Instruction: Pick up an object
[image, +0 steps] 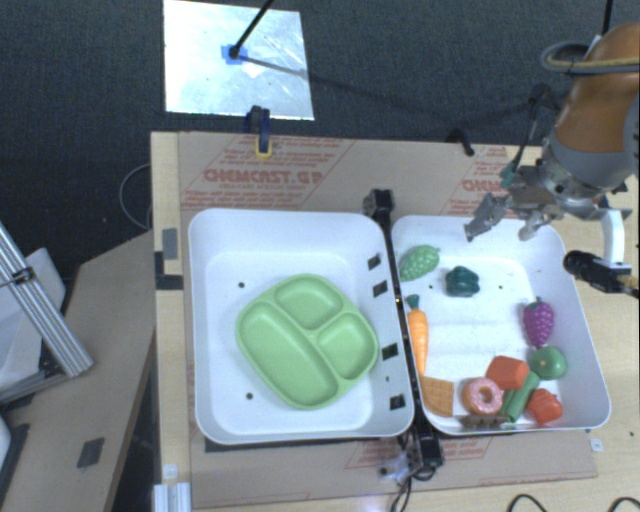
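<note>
The gripper (505, 222) hangs with jaws spread and empty above the right bin's (590, 385) far rim, placed to descend on the dark green toy (461, 281) nearest it.

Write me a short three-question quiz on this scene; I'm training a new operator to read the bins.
1. True or false: the pale green three-compartment plastic plate lies in the left white bin.
2. Which toy lies nearest the divider: A the orange plastic carrot, B the purple plastic grape bunch, C the pink-iced toy doughnut?
3. Fill in: the hand hovers over the right bin's ____ edge, open.

Key: 1 true; 2 A; 3 far.
</note>
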